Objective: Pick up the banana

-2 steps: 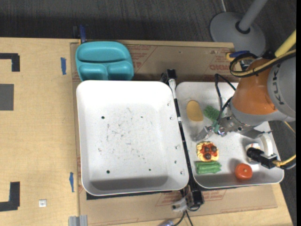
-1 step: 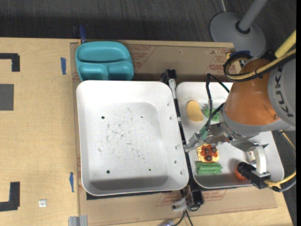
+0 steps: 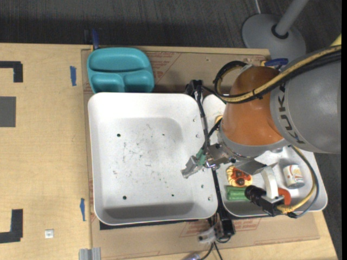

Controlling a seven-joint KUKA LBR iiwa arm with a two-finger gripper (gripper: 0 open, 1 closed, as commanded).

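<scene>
White bins [image 3: 143, 156] on tan cardboard worktop [image 3: 43, 145]; teal tray [image 3: 120, 69] behind left bin; grey arm [image 3: 312, 112] banded orange.

dark carpet floor [image 3: 162, 12], cardboard benchtop [image 3: 43, 161]

A banana cannot be told apart in the lower right of the frame; the right bin [image 3: 317, 196] there holds small mixed items, largely hidden beneath the arm.
</scene>
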